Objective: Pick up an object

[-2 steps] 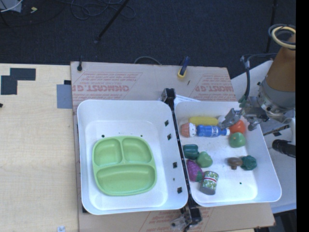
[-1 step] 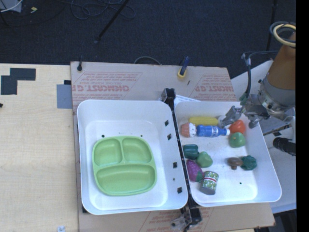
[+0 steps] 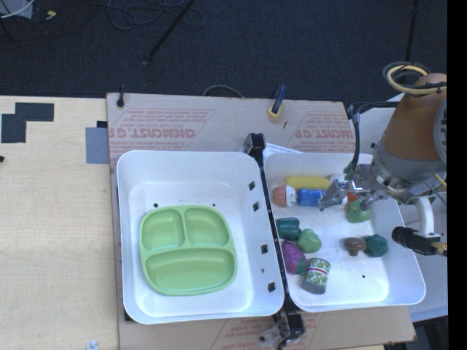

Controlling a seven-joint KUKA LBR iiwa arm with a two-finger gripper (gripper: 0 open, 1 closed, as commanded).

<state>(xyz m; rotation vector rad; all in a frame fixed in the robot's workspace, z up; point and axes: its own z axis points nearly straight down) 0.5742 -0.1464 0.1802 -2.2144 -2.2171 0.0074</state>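
Lowest in right white bin [image 3: 408,290]: small patterned cup [image 3: 317,275]; further up, end effector [image 3: 349,193] over green round toy [image 3: 358,211], grip state impossible to tell

Glossy white plastic bins [image 3: 190,168], smooth green plastic tray [image 3: 188,250], matt cardboard [image 3: 182,126] w/ print underneath.

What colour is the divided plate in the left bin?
Light green. The divided plate lies in the left bin, seen best in the camera view.
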